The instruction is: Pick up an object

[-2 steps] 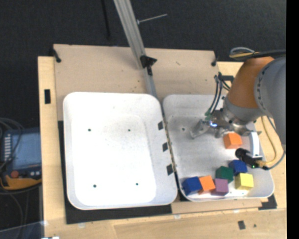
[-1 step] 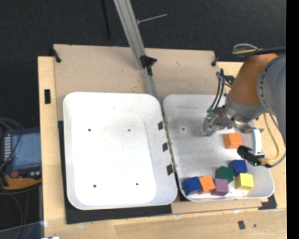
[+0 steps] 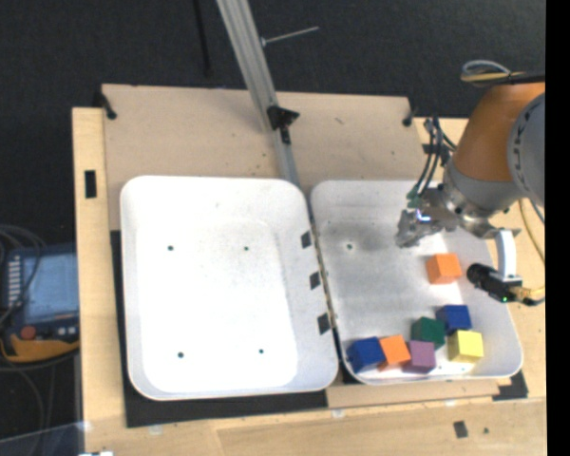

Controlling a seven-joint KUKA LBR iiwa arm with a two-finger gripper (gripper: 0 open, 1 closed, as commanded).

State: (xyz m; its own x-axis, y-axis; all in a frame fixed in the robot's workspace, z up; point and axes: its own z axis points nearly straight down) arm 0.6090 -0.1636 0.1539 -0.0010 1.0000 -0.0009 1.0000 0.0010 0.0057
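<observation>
The right bin (image 3: 361,264) holds several small blocks. An orange block (image 3: 444,268) lies alone toward the bin's right side. Along the near edge sit a blue block (image 3: 365,353), an orange block (image 3: 395,350), a purple block (image 3: 423,354), a green block (image 3: 428,331), a dark blue block (image 3: 454,316) and a yellow block (image 3: 466,345). My gripper (image 3: 413,228) hangs over the upper right part of this bin, up and to the left of the lone orange block. Nothing shows between its tips.
The left bin (image 3: 218,283) lies beside the right one. A slanted metal rail (image 3: 256,74) runs from the top down to the gap between the bins. A black part of the arm (image 3: 494,281) juts out by the right bin's right rim.
</observation>
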